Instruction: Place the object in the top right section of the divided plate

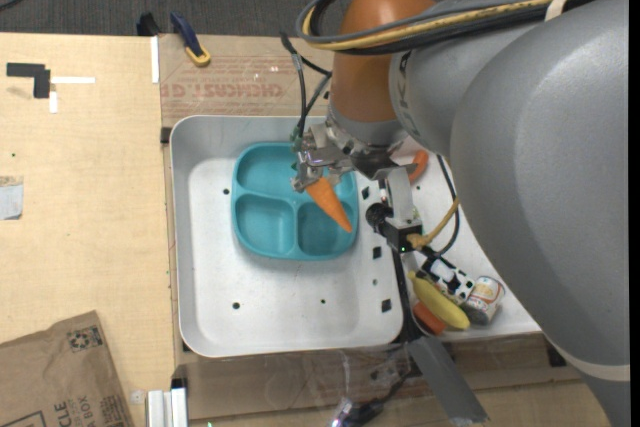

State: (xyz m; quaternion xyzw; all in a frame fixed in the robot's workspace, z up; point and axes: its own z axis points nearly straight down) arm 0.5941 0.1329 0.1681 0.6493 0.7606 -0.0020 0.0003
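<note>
- Jaws of the gripper (312, 173) are closing on the thick end of an orange carrot (330, 201), which is showing between the fingers.
- Carrot is hanging tilted over the right side of the teal divided plate (262, 215), its tip pointing toward the lower right section.
- Plate is sitting in the left white bin (200, 315).
- A banana (442, 305) and a small can (484, 300) are lying in the right bin, near its lower edge.
</note>
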